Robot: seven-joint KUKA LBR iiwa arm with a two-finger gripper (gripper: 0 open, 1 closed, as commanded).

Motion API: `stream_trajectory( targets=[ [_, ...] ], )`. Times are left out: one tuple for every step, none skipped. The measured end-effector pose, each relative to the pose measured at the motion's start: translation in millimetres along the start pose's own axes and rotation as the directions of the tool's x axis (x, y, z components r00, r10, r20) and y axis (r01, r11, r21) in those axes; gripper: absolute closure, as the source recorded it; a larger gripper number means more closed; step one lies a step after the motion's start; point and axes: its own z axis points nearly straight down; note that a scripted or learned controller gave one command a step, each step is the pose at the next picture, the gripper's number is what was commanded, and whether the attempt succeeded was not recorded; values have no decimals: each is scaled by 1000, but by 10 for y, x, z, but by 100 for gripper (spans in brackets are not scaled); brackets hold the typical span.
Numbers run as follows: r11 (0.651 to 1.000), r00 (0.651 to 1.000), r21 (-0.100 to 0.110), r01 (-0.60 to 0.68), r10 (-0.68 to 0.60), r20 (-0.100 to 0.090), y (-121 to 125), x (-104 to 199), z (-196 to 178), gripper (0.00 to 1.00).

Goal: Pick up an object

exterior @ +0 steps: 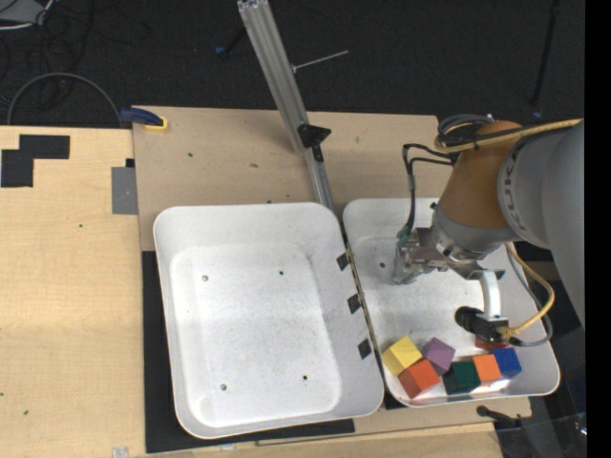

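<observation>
While the grey arm (535,184) with its orange band (473,194) reaches in from the right, its gripper (409,260) hangs low over the far-middle part of the right bin (368,222), and whether it is apart or together cannot be told from this slant. No object shows at the gripper, and the white floor below it is bare. The blocks lie clustered in the near part of that same bin, well apart from the gripper: a yellow block (403,353) sits at the left of the group, a red block (418,378) lies just near of it and touching, and a purple block (439,353) stands just right of the yellow one. Further right come a green block (461,377), an orange block (488,366) and a blue block (508,362), packed side by side against the bin's near rim. A black cable (412,175) loops from the wrist up over the bin's far edge. The left bin (181,232) sits beside the right one, the two touching along their shared rims. A slanted aluminium rail (277,74) rises from the bench (220,156) beyond the bins
</observation>
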Motion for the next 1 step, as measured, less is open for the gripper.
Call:
stream_trajectory(
  targets=[
    [1000, 1000, 1, -9, 9, 0, -6, -18, -91, 100]
  ],
)
